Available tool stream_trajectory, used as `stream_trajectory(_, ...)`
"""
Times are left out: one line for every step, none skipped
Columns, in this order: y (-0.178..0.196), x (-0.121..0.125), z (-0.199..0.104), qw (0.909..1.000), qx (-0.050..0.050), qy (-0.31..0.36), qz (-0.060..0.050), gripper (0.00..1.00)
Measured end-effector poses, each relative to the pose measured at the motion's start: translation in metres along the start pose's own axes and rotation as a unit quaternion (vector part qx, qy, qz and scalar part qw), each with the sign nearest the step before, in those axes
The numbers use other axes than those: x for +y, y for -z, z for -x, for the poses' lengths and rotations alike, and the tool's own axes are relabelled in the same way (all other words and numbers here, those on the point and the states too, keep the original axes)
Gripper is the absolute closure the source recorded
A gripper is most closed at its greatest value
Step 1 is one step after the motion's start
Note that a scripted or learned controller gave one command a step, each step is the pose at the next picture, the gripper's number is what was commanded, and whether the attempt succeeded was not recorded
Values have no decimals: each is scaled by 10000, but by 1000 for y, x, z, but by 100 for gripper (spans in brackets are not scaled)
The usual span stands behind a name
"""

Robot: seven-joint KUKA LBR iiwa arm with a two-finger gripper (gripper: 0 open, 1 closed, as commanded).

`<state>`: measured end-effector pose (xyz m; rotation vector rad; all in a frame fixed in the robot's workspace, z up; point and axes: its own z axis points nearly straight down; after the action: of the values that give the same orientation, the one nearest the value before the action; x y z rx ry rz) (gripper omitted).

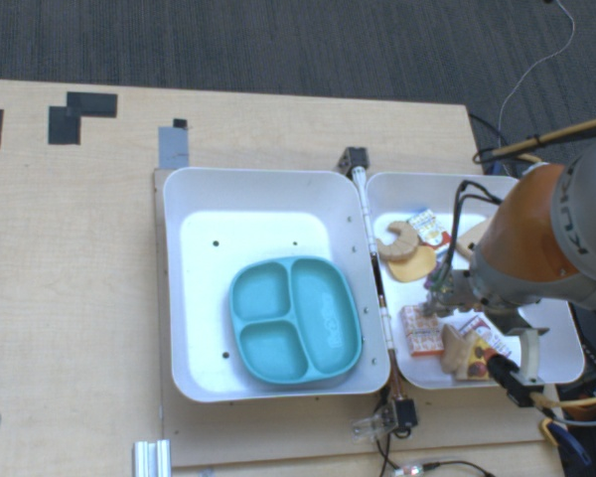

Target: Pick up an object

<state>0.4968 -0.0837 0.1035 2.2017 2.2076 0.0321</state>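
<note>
Two white bins are seen side by side on the bench. A blue three-compartment tray (296, 319) lies in the left bin (194, 266). To the right of that tray, across the shared rims, the right bin (566, 361) holds small clutter: a tan curved piece (401, 238) on a yellow disc (413, 264), a printed packet (423, 328) and a brown item (467, 354). The arm's orange band (521, 232) is seen over this clutter. The gripper (443, 291) is seen just above the packet; whether it is clenched or released cannot be told.
</note>
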Motion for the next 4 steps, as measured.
stream_trajectory(112, 78, -30, 9999, 14, 18, -125, 100)
stream_trajectory(56, 95, 49, 9999, 5, 1, -150, 100)
stream_trajectory(56, 96, 48, 9999, 9, 10, -146, 0)
stream_trajectory(-19, 95, 26, 9999, 4, 14, -117, 0)
